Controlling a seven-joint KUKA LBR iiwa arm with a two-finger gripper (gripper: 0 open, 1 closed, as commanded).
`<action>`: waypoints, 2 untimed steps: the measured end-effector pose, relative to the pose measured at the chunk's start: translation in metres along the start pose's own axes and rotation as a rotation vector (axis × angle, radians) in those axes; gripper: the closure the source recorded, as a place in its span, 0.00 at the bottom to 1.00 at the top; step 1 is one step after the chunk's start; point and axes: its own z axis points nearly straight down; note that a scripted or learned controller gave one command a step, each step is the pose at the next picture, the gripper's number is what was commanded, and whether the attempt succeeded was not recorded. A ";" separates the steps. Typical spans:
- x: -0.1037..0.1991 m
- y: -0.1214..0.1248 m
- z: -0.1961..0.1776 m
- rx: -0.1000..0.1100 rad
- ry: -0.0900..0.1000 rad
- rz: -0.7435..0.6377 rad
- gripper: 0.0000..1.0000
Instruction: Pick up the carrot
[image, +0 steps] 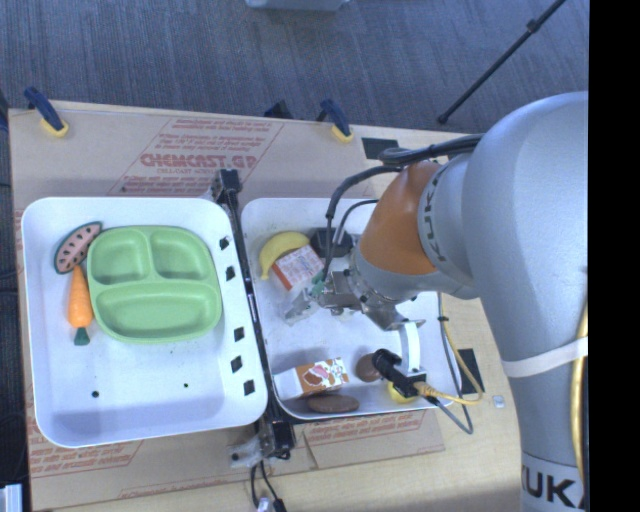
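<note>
The carrot (79, 300) is orange with a small green top. It lies lengthwise along the left side of the left bin (130, 415), its green end pointing to the front, right beside a green divided plate (155, 282). My gripper (312, 293) hangs over the middle of the right bin (262, 215), pointing left, far from the carrot and across the divider between the bins. The grey wrist and orange band cover much of the right bin.
A watermelon slice (76, 247) lies just behind the carrot. The right bin holds a banana (280, 247), a red-and-white packet (298, 266), a small printed box (322, 375), a brown cookie (332, 404) and a yellow piece (405, 390) under the arm.
</note>
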 end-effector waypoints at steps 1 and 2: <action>-0.002 0.040 -0.001 -0.002 0.000 0.003 0.00; 0.013 0.052 0.000 -0.002 0.000 0.002 0.00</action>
